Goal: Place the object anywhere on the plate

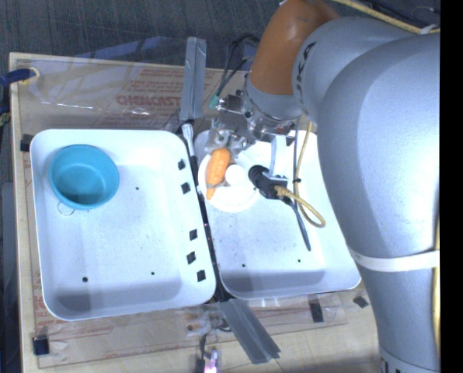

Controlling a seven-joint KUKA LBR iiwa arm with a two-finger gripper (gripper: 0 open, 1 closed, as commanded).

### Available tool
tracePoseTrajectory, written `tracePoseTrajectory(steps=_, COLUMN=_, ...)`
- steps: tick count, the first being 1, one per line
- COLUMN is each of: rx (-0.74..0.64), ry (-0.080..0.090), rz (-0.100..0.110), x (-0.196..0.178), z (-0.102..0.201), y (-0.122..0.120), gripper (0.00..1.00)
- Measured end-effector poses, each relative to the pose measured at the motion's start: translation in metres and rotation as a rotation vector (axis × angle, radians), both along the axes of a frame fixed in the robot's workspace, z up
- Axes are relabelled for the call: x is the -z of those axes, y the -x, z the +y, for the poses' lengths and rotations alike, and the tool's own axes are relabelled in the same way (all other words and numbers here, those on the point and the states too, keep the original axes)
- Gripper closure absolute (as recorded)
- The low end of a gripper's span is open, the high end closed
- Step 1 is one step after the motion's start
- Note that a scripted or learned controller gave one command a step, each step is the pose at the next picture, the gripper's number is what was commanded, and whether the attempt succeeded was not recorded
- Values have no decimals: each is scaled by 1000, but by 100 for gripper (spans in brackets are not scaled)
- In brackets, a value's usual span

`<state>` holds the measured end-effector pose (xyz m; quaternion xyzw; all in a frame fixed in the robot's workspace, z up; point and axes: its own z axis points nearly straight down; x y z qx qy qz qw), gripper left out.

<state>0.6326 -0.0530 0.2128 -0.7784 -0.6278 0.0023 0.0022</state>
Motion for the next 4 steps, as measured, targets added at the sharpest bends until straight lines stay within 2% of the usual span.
tracePoseTrajectory(steps=1, rx=109, ry=1, rz=-1, x=-9, z=52, y=-23, gripper=100)
tracePoseTrajectory(steps=2, rx=232, ry=2, rz=3, x=13, z=118, y=-1, gripper=100)
tracePoseTrajectory(steps=3, rx=128, ry=2, rz=-1, x=-1, z=177, y=-22, gripper=100)
tracePoseTrajectory(steps=4, rx=140, ry=-3, rz=-13, x=84, z=241, y=-25, gripper=100)
